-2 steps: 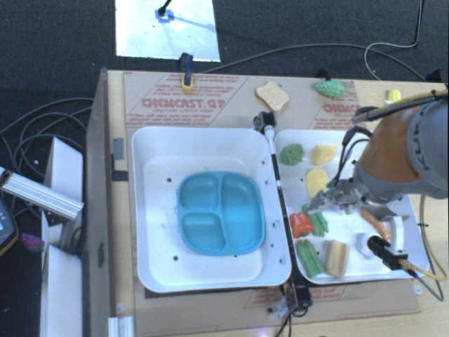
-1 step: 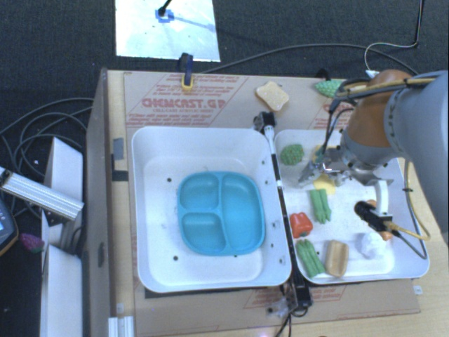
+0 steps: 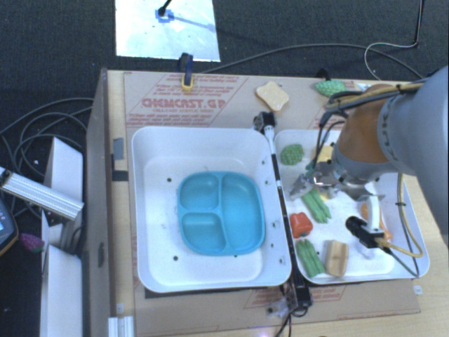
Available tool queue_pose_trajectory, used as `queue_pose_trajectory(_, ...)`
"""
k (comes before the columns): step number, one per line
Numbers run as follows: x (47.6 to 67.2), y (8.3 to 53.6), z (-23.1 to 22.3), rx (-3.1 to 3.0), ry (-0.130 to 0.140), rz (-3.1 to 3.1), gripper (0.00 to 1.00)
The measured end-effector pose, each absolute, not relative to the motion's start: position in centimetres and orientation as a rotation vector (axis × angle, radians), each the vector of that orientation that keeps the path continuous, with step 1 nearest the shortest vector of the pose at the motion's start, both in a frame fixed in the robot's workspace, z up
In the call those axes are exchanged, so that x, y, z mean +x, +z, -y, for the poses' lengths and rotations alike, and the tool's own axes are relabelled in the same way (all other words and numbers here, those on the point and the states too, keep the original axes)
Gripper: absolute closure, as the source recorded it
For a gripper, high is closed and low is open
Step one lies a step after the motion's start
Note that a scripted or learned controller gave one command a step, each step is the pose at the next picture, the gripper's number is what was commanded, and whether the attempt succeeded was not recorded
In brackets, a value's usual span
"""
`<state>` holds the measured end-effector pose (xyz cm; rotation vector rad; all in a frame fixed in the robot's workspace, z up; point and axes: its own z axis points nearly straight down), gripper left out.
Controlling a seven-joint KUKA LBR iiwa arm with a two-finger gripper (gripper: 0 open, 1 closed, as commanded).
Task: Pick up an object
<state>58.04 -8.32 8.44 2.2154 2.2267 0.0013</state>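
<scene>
The right bin [image 3: 414, 255] holds several toy foods. A green broccoli piece [image 3: 292, 153] lies at its far left, and a green pea pod [image 3: 317, 206] sits in the middle. A red pepper [image 3: 300, 224] rests by the left wall. Near the front are another green vegetable [image 3: 309, 257] and a tan bread piece [image 3: 337, 258]. An orange piece [image 3: 365, 208] peeks out under the arm. My gripper [image 3: 306, 186] hangs low over the bin, just above the pea pod's far end and right of the broccoli. Nothing visible is held.
The left bin [image 3: 151, 188] holds a blue divided plate [image 3: 220, 213]. On the cardboard behind the bins lie a tan bread slice [image 3: 272, 95] and a green knobbly toy [image 3: 330, 87]. A ridge [image 3: 275, 174] separates the bins. Cables trail across the floor at the left.
</scene>
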Motion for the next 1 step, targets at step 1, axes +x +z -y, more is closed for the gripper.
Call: queue_pose_trajectory(1, 58.15, 9.56, 8.39, 2.213, 0.004, -2.225, 1.0)
